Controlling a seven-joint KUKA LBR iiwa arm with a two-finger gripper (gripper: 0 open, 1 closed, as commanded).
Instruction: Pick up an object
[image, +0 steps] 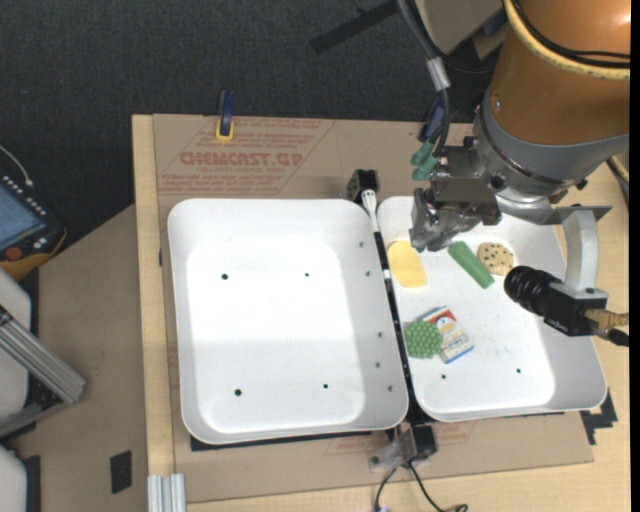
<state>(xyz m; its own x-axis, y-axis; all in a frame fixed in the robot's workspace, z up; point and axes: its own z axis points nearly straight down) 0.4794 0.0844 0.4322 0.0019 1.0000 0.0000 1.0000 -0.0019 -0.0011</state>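
Arm (560, 90) low over right bin (520, 395); left bin (270, 320) bare; gripper (432, 238) at bin's far-left corner, just beside yellow block (406, 264); grip state cannot tell; nothing visibly held, pick seemingly not done; nearby: green stick (470, 265), green-white packet (437, 334), cookie (494, 256).

Red print on the brown board (250, 150), toward 12 o'clock from the left bin (200, 330), read roughly "CHEMCAST GP"; smaller lines beneath were illegible.
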